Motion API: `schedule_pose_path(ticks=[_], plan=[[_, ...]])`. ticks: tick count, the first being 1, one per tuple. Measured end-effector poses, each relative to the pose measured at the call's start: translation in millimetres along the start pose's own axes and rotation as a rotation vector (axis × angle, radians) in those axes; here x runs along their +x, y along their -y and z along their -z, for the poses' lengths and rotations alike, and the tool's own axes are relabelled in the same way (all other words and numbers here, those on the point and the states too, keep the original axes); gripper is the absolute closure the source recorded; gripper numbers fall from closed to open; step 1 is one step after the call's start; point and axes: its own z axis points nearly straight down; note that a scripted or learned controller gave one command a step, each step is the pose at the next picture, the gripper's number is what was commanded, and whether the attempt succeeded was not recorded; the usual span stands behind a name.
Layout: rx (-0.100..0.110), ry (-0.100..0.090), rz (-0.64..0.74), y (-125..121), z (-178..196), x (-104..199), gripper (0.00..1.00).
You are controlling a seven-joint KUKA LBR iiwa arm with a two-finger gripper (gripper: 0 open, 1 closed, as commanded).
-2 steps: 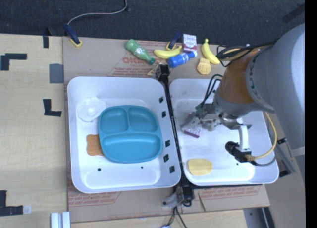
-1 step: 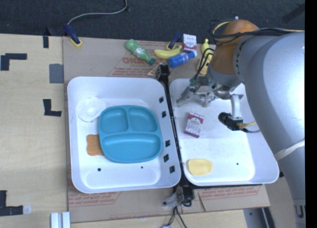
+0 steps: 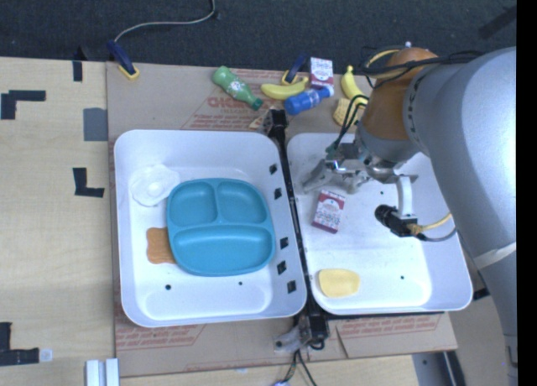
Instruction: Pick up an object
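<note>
Two shallow white bins sit side by side on the desk (image 3: pixel 50 208), their inner rims meeting at a dark divider (image 3: pixel 285 208) that serves here as the landmark. Just right of the divider, in the right bin (image 3: pixel 436 292), a small red and white box (image 3: pixel 329 211) lies flat near the bin's middle. The end effector (image 3: pixel 329 171) hangs above the box's far end, toward the bin's back rim; its metal fingers (image 3: pixel 316 178) look spread apart with nothing between them, and the box sits apart from them. The grey arm (image 3: pixel 470 149) covers the right bin's far right corner and rim.

A pale yellow piece (image 3: pixel 338 283) rests close to the right bin's near rim, a little right of the divider. Bare white floor lies between it and the box, and more to the right of both.

Left of the divider, the left bin (image 3: pixel 134 292) holds a blue sectioned plate (image 3: pixel 221 226) near its middle, a clear cup (image 3: pixel 152 185) toward the back left, and an orange-tan piece (image 3: pixel 159 246) tucked against the plate's left edge.

Beyond the divider's far end, on the cardboard, lie a green bottle (image 3: pixel 237 87), a banana (image 3: pixel 284 89), a blue bottle (image 3: pixel 304 101) and a small carton (image 3: pixel 321 70).
</note>
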Motion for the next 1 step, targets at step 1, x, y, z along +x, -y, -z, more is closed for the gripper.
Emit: schedule_pose_path(ticks=[1], plan=[[-0.002,0.000,-0.001,22.8,0.4,3.3,0.00]])
